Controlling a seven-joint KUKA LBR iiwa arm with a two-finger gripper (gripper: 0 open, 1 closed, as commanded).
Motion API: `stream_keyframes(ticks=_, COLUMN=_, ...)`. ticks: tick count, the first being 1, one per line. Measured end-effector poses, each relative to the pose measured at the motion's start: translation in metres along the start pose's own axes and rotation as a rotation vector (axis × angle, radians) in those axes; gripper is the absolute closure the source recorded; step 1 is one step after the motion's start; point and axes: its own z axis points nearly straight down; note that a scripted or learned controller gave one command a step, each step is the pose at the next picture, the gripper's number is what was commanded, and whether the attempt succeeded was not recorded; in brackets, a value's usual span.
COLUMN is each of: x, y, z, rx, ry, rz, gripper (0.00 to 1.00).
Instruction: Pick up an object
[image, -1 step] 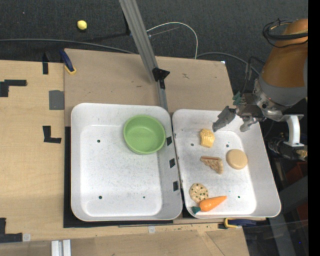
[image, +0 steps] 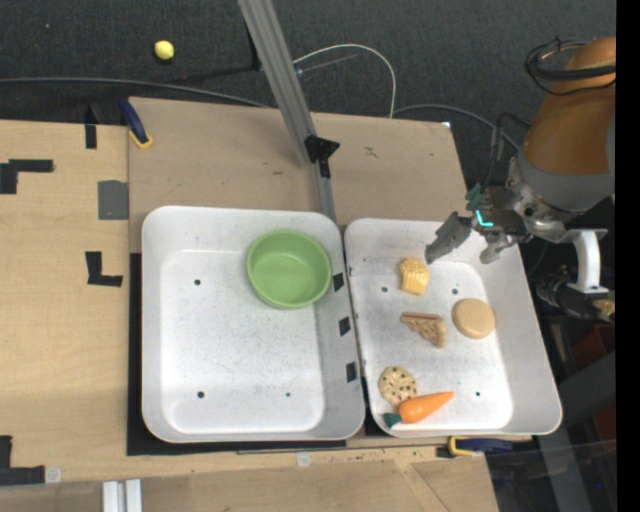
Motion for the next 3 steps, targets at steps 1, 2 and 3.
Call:
stream_keyframes(ticks=1, x=-0.01, y=-0.004, z=0.053, rx=0.006, ry=0.0, rz=0.003, gripper=0.0)
stream_keyframes(ticks=2, x=-0.01, y=-0.002, z=0.117, rx=0.007, ry=0.0, rz=0.002, gripper=0.0)
stream_keyframes(ticks=3, x=-0.008, y=-0.008, z=0.162, rx=0.006, ry=0.001, rz=0.001, gripper=0.0)
